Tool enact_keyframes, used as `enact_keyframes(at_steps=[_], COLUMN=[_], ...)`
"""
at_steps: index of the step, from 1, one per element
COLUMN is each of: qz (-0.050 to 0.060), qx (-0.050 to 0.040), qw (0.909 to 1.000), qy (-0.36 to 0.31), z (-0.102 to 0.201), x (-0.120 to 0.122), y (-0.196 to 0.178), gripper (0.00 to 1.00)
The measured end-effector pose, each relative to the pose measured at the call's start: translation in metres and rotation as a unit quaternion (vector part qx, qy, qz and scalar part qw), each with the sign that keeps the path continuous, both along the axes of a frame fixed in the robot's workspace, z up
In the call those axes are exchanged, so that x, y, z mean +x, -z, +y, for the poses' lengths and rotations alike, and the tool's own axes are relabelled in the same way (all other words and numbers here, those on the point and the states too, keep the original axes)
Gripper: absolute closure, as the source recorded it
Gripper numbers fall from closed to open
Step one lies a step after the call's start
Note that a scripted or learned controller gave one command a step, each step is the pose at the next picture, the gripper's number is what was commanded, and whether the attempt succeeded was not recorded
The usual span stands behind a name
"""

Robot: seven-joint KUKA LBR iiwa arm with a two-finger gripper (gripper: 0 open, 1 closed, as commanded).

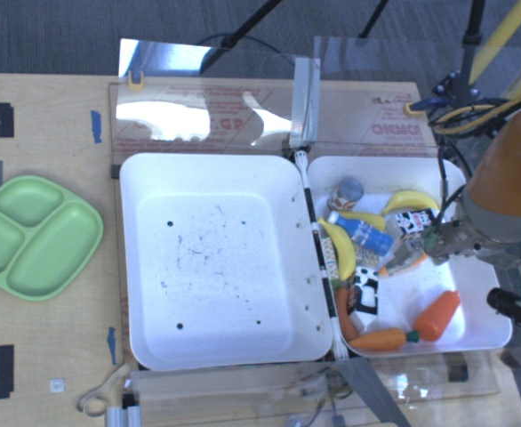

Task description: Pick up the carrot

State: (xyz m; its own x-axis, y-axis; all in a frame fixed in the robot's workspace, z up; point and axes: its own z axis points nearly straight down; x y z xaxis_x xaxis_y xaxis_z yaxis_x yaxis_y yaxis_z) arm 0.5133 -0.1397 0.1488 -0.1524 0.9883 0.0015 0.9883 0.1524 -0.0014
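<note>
Camera view looks down on two white bins side by side: the left bin and the right bin, where the objects lie. The arm comes in from the right, its upper part cut off by the frame edge, and its bulk covers the far right corner of the right bin. The gripper reaches into the middle of that bin among the clutter; whether it is released or clenched cannot be told, as its tip merges with the items under it.

The carrot lies along the near wall of the right bin, lengthwise left to right, with its green end toward the right, apart from the gripper. Just to its right sits one stubby orange-red piece, tilted. Two bananas show: one curved banana near the left wall and a second banana farther back, partly covered by the arm's cabling. One blue bottle lies between them, one greyish round item sits at the far side, too blurred to name, and one black-and-white block is near the carrot. One green divided plate rests on the bench far left.
</note>
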Motion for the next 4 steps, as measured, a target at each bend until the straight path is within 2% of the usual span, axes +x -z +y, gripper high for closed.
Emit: enact_keyframes(at_steps=[1, 2, 3, 4], qz=[0.001, 0.001, 0.000, -0.001], qx=[0.0000, 0.0001, -0.0005, -0.0012], qw=[0.9941, 0.9765, 0.9775, 0.9784], qy=[0.109, 0.215, 0.211, 0.207], z=[0.007, -0.010, 0.043, -0.009], x=[-0.013, -0.034, 0.006, -0.006], y=[0.018, 0.038, 0.007, -0.006], gripper=[0.00, 0.00, 0.00, 0.00])
